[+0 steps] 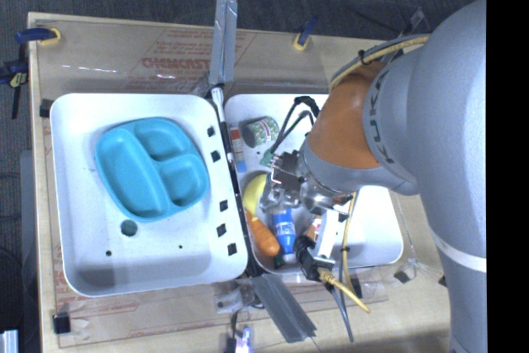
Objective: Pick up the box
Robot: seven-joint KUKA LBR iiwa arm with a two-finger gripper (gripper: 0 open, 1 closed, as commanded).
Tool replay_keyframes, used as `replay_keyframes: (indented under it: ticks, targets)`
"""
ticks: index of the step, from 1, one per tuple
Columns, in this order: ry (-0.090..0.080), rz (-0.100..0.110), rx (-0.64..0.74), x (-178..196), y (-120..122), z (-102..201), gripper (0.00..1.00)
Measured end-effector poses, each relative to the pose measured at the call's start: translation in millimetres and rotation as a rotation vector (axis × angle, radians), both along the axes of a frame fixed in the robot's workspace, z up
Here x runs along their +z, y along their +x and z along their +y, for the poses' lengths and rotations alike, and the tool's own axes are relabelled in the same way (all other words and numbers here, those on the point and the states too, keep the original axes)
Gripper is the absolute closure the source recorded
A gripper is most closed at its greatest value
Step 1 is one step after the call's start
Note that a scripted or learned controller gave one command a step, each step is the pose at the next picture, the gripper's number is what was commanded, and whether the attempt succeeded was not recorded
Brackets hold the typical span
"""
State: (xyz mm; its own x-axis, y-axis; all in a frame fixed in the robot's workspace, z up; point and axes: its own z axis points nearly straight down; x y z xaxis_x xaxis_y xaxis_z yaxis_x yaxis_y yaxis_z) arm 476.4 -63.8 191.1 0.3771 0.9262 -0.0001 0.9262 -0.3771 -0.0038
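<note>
1. Box [237,148]: we take the narrow red-and-white thing to be it; it is small and partly hidden, so this is a guess; it lies up-view and to the view's left of the pincer [285,202], close against the near wall of the bin [376,219] that the pincer hangs over.
2. Its long axis appears to run along that wall, up and down the view; the pincer sits off its lower end, near but apart.
3. Pincer: low in the bin, above the clutter; whether it is released or clenched we cannot tell, since the wrist covers it; we see nothing grasped in it.
4. Close neighbours: a yellow fruit [253,193] just beside the pincer on the view's left, between it and the wall; a blue bottle [285,232] just down-view of it; a carrot [264,238] touching the bottle's left side; a can [261,131] up-view, just beside the box's upper end.
5. Farther out: the other bin [83,244], well to the view's left, holds a blue tray [153,167].
6. Our judgement: the one arm [364,128] must shift up-view and leftward, then close across the box's short width; wall and can crowd that approach, so a miss or a wrong grab looks likely.
</note>
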Motion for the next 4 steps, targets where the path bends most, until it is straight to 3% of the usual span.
replay_keyframes:
  ticks: [1,2,3,4]
  targets:
    - [-0.001,0.000,-0.255,83,25,-32,1.00]
    - [0.000,0.004,-0.456,-42,-1,-94,1.00]
    - [0.002,-0.032,-0.374,-84,9,-28,1.00]
    - [0.000,0.001,-0.442,0,5,42,1.00]
